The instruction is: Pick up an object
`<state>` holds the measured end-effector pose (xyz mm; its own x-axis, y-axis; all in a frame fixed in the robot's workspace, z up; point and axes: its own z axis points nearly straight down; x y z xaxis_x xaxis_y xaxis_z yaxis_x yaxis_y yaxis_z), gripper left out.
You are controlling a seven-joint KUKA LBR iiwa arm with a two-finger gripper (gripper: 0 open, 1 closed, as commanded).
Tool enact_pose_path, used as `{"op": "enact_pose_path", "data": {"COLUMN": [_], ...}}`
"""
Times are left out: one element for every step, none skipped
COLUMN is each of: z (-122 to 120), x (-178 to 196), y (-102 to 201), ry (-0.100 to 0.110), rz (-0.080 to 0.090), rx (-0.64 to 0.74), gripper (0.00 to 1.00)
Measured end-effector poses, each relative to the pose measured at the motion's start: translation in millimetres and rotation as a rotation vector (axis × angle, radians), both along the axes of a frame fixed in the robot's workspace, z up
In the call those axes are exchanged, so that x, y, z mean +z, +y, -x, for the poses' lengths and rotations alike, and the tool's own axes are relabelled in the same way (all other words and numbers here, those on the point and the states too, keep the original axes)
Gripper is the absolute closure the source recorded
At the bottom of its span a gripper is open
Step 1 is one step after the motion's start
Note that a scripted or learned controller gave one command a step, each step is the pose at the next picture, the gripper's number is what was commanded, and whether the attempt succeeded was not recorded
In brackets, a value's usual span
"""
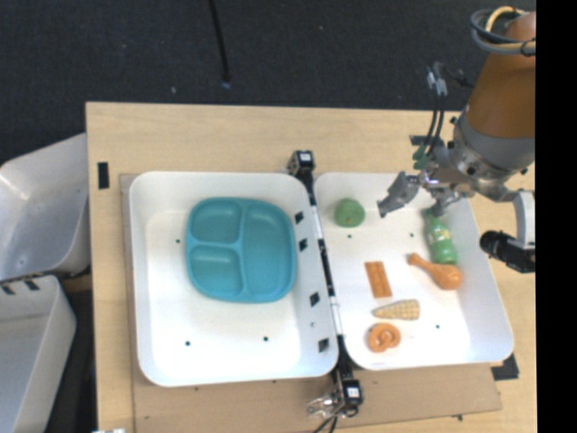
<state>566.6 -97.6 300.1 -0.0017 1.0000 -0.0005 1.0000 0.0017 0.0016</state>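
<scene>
1. Bench [180,133] carries two white bins side by side: left bin [162,350], right bin [478,332].
2. Left bin: teal divided plate [242,248], three compartments, sits approx mid-bin, nearer the far edge.
3. Right bin contents:
   - green ball [350,212], round, dull green, near far-left corner
   - green bottle [441,241], pale label area, lying near the right edge
   - orange drumstick-shaped toy [436,271], just beside the bottle on its near side
   - orange flat bar [379,279], rectangular, mid-bin
   - tan cone [398,310], ridged, lying on its side, just nearer than the bar
   - orange curled piece [384,337], near the bin's near edge
4. Gripper [410,188] over the right bin's far edge, btwn ball and bottle, tilted toward the ball. Nothing seen btwn fingers. Apart or together: can't tell, too dark/blurred.
</scene>
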Motion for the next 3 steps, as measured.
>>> {"op": "enact_pose_path", "data": {"z": [7.3, 8.6, 11.0], "x": [-46.6, -89.6, -152.3], "y": [-6.0, -3.7, -9.0], "ry": [0.004, 0.005, 0.006], "rz": [0.001, 0.001, 0.001], "rx": [-0.003, -0.004, -0.003], "gripper": [0.00, 0.00, 0.00]}}
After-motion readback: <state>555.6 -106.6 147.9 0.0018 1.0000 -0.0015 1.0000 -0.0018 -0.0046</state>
